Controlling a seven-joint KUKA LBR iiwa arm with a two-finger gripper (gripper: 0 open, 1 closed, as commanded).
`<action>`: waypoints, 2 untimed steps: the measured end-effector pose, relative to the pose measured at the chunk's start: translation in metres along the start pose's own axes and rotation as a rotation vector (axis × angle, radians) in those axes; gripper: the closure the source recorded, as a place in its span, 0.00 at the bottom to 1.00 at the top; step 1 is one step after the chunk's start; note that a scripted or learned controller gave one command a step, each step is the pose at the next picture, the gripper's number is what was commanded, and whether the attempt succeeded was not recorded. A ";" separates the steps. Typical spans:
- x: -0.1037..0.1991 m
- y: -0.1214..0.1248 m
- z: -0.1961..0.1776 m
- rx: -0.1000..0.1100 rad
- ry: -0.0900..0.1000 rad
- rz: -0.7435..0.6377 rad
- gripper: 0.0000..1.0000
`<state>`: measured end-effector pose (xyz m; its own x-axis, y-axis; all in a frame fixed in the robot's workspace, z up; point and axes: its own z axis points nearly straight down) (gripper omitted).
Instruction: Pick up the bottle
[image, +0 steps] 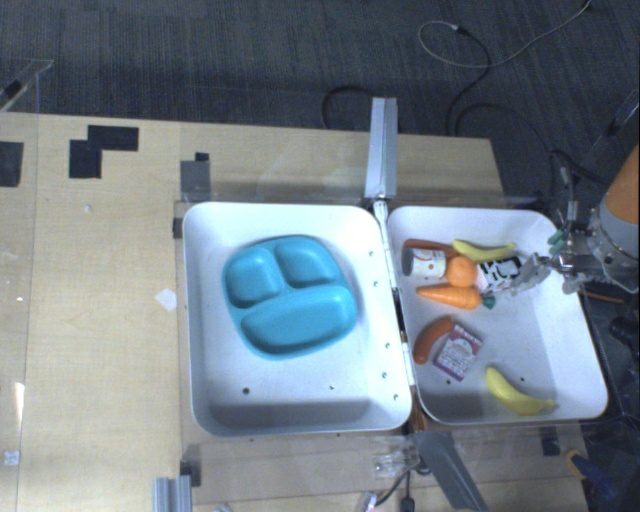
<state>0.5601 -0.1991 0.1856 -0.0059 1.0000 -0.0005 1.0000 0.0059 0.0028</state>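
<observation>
Camera view shows a pale wooden worktop (100, 300) bearing two shallow white bins. At nine o'clock, the left white bin (205, 330) holds a blue three-compartment plastic plate (290, 295). At three o'clock, the right white bin (570, 350) carries the brown bottle with a white label (428, 260) at its eleven o'clock corner, lying on its side, touching an orange carrot (450, 296) and a small orange ball (460, 271). A yellow banana (483, 248) lies just beside it. Toward five o'clock sit a brown sausage (432, 338), a red packet (457, 353) and a second yellow banana (516, 391). The jaws (520, 277) reach in from three o'clock near a black-and-white patterned object (497, 270); whether they are apart or closed cannot be told.
</observation>
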 end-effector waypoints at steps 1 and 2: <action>-0.006 0.083 -0.081 -0.006 -0.003 -0.133 0.00; -0.005 0.085 -0.093 -0.012 -0.007 -0.140 1.00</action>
<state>0.6448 -0.2035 0.2792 -0.1450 0.9894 -0.0092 0.9893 0.1451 0.0145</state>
